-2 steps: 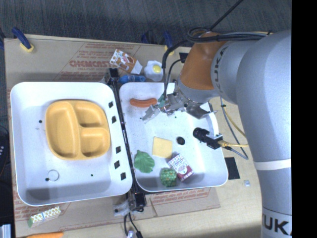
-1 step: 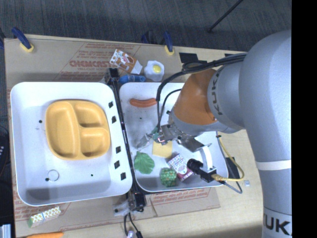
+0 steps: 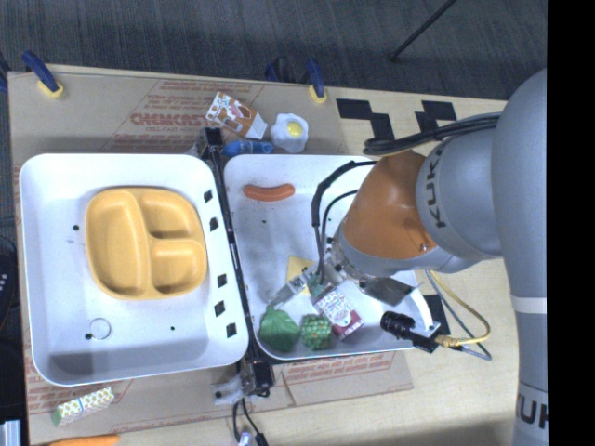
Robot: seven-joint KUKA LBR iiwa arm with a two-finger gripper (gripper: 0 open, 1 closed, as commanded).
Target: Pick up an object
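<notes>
Claw over right bin, carton directly beneath.

The claw [image 3: 321,284] sits low in the right bin [image 3: 279,240]; its opening cannot be determined. A small carton [image 3: 338,310], magenta and white, lies tilted just beside the fingertips, near two green items [image 3: 295,329].

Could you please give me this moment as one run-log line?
arm: over right bin | gripper: low among near-corner items, grasp unconfirmed | hot dog: far end, untouched | yellow tray: left bin
</notes>
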